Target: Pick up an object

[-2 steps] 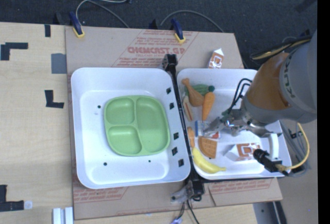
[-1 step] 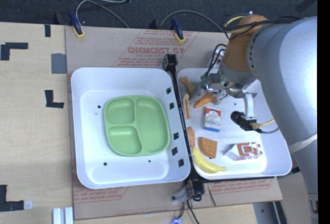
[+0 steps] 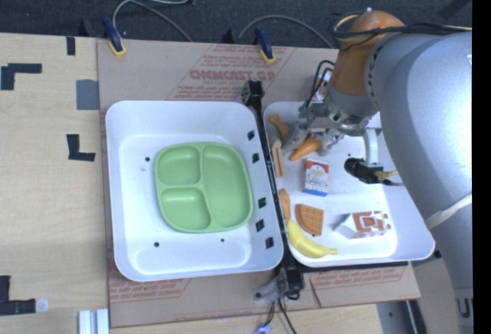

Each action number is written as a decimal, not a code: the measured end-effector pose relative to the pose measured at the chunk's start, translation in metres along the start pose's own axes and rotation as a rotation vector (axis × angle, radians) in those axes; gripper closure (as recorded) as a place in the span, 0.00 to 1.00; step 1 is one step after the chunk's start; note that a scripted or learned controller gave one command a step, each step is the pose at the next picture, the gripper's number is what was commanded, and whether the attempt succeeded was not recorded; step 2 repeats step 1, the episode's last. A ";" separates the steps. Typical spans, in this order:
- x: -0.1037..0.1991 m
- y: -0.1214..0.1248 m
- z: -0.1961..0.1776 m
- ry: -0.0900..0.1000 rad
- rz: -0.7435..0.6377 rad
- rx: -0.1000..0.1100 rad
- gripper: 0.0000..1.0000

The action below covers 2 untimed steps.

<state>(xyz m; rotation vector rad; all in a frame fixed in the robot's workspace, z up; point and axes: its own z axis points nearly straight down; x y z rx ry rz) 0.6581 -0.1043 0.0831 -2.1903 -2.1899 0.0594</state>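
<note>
Camera view: we see the hand (image 3: 318, 134) low in the right bin (image 3: 406, 244), over the toy carrot (image 3: 304, 147) at the bin's upper left; we cannot tell whether anything is gripped. We judge this the grasp step. Next: close on the carrot, lift straight, clear of the small carton (image 3: 316, 176).

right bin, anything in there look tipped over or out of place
Nothing looks damaged or spilled. The small white carton lies on its side near the right bin's front, and the banana rests against its left front edge. The end effector is over a carrot.
</note>
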 end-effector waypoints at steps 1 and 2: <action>-0.003 -0.003 -0.009 -0.004 0.004 0.014 1.00; -0.003 -0.003 -0.009 -0.004 0.004 0.014 1.00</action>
